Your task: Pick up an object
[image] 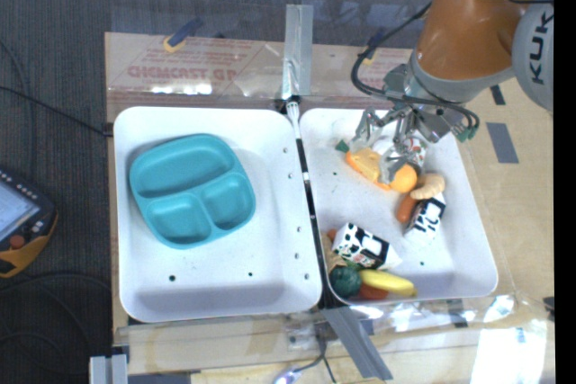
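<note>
My gripper (pixel 396 144) hangs over the back of the right bin (pixel 468 238), under the orange wrist band. Its metal fingers (pixel 370 125) stand open with nothing between them. Just below the fingertips lie a yellow wedge (pixel 364 164) and an orange ball (pixel 404 179). A tan piece (pixel 433 185) and a small orange-red piece (pixel 408 209) lie beside a black-and-white carton (pixel 428 218). Nearer the front are a cow-patterned box (pixel 362 245), a green ball (pixel 345 281) and a yellow banana (pixel 388 284).
A teal divided plate (pixel 191 188) lies in the left bin (pixel 153 283). A metal divider rail (pixel 297 58) runs between the bins at the back. A handheld controller (pixel 18 225) sits off the bench at far left.
</note>
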Motion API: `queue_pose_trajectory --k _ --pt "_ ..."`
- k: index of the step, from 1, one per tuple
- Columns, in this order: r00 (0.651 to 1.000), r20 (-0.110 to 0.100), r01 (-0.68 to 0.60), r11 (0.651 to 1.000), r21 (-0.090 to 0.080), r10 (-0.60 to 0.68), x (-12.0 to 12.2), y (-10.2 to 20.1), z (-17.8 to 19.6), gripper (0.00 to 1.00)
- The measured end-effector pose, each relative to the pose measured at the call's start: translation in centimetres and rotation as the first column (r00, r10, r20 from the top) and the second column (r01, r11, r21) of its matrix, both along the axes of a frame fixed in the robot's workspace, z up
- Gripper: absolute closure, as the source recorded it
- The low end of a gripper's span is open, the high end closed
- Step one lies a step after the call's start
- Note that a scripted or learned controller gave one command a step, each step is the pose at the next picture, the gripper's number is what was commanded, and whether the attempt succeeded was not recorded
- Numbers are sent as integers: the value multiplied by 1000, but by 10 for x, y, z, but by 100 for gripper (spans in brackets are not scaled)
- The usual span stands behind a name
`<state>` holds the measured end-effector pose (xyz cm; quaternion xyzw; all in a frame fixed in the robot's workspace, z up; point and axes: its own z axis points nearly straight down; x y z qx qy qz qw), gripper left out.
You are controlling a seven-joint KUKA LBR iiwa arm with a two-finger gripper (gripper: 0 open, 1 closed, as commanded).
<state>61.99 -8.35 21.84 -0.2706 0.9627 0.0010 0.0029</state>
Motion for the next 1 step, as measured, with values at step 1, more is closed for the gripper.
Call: queue_pose_trajectory --k 1 --pt "1000 -4 18 1000 -1 -18 -35 -12 -116 100"
